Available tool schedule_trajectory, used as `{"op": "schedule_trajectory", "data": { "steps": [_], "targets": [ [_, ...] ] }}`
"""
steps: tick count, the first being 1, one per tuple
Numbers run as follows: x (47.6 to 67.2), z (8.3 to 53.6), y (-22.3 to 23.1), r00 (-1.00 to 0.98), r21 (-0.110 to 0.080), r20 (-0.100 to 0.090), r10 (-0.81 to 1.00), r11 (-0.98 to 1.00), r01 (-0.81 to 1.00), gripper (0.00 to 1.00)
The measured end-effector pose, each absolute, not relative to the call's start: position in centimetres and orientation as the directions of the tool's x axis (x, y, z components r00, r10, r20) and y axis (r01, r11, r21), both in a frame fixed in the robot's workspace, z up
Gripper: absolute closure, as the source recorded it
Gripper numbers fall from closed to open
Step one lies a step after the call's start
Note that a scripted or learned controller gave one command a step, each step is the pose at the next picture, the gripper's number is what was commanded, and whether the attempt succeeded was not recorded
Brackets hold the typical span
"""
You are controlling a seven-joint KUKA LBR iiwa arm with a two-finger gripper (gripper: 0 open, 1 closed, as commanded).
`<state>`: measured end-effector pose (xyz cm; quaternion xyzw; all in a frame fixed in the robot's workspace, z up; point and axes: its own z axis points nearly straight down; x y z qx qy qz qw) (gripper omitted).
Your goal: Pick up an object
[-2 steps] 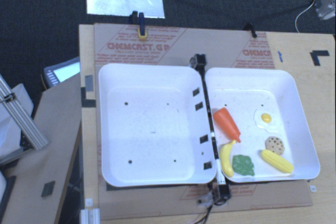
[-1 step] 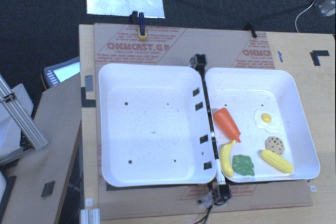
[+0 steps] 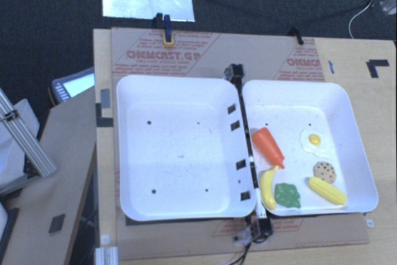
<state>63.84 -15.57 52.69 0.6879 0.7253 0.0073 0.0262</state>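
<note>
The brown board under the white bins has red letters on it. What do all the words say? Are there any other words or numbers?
"CHEMCAST" on the brown board, upper left, in red; the smaller letters after it are too blurred to read.
"CHEMCAST" again on the board, upper right, partly cut off by the right bin.
No other readable words or numbers.

Green lump [image 3: 287, 195] — too blurred to identify.

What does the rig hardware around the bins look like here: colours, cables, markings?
Two white bins sit on a tan board printed with red CHEMCAST lettering. A black-and-yellow clamp sits on its far edge. Small black clips line the seam between the bins, with dark wires bunched at its near end. A thin white cable loops at upper right.
</note>
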Motion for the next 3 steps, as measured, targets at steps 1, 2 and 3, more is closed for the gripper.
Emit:
{"op": "schedule_trajectory", "data": {
  "steps": [1, 2, 3],
  "targets": [
    [62.5, 49.5, -6.4, -0.01, -0.002, 0.002, 1.0, 0.01, 1.0, 1.0],
    [62.1, 43.8, 1.4, -0.011, -0.002, 0.001, 1.0, 0.011, 1.0, 1.0],
    [62.2, 45.2, 1.0, -0.005, 0.005, 0.0, 1.0, 0.005, 1.0, 1.0]
  ]
}}
